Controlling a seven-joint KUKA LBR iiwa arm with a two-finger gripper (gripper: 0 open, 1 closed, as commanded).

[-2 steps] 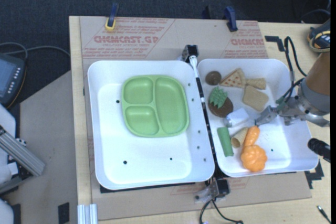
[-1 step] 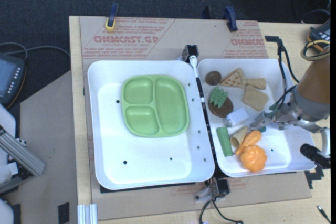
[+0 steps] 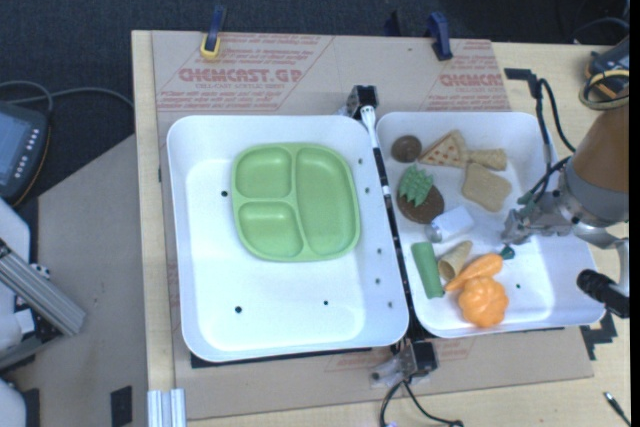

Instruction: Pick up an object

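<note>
I note toy food cluster in right bin [image 3: 530,130]: smooth orange pumpkin [image 3: 483,302], carrot [image 3: 476,269], green stick [image 3: 427,268], tan bread slab [image 3: 486,186], triangular cracker [image 3: 444,151]. Gripper [image 3: 513,237] low just right of carrot; nothing seen gripped. Left bin [image 3: 190,215] holds glossy green divided plate [image 3: 296,201].

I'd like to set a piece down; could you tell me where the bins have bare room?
Left bin: bare floor below and left of the green plate. Right bin: crowded with toy food at its left and middle; the gripper hangs near the carrot.
</note>
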